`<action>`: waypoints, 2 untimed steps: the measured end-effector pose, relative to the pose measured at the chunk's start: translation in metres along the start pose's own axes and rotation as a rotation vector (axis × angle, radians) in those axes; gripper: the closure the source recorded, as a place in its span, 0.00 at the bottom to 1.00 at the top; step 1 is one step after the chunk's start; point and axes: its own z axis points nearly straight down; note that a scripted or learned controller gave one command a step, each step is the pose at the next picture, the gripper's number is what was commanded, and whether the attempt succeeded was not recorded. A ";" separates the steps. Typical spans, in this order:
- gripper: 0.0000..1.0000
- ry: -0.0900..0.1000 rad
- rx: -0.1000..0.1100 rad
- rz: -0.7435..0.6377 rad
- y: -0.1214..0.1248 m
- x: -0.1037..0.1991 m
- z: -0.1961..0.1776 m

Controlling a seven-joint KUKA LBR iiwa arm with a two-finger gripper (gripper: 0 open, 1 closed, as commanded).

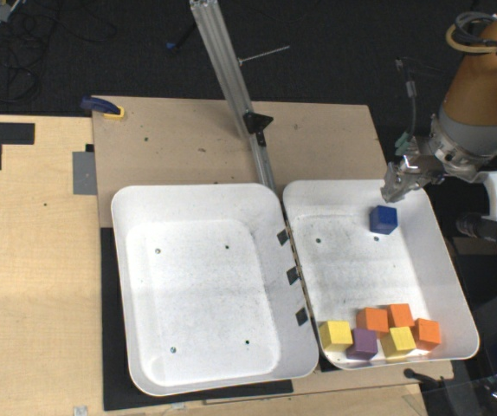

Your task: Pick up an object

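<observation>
So the arm point(472, 102) comes in from the right, grey with that orange section up top, and its pincer point(397, 185) sits over the far right corner of the right bin point(335, 258), right by the rim. Honestly can't tell how the pincer stands from this angle, it's just a small metallic clump, and I can't see anything gripped in it. Just below and a bit left of it there's a blue cube point(384, 219) lying on the bin floor on its own, near the pincer, though whether they touch I can't say. The rest of the blocks are all bunched up along the near edge of that same bin, well apart from the blue one: a yellow block point(337, 333) on the left, a purple block point(365, 343) just beside it, an orange block point(372, 320) behind that, another yellow block point(396, 341), a second orange block point(400, 314) and a third orange block point(427, 333) at the right end. They're packed pretty tight, several look like they're touching. The left bin point(201, 289) sits right alongside on the tabletop point(171, 146), with little black clips point(292, 275) along the seam between the two. A metal rail point(228, 72) runs at a slant from the back down toward the bins, and there's a small blue and yellow clamp point(103, 107) at the far left corner of the board.
</observation>
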 end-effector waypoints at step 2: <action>1.00 0.000 0.004 0.001 -0.037 0.094 0.024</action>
